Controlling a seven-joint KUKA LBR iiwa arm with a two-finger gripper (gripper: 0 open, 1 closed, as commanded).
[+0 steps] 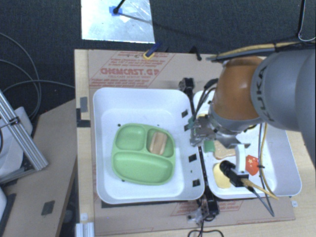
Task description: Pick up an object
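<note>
In the right half of the frame, the grey KUKA arm with its orange band (237, 95) reaches over the right-hand shallow white bin (291, 181), covering most of that bin's upper part, while the left-hand shallow white bin (103, 112) lies in plain view at centre. In that left bin a light green plastic plate with three compartments (140, 169) sits flat. A tan loaf-shaped block (158, 142) rests in its upper right compartment, long axis running roughly up and down the frame. The metal two-finger gripper (201, 133) hangs under the wrist at the left wall of the right bin, just beside the gap between the two bins. The wrist hides its working end, so whether it is open or closed, or holds anything, cannot be told. The nearest candidates lie below and to the right of it in the frame: a small green piece (210, 146) just beside the gripper, a flat beige slab like a slice of toast (224, 153) partly under the arm, a rounded pale yellow object (220, 177) toward the bin's lower edge, and a small red-orange piece (252, 165) farther right. The tan block lies to the left, across both bin walls and well apart. On this showing the green piece or the beige slab looks the likeliest target, a short shift down-frame and right, though the bin wall close by could get in the way.
</note>
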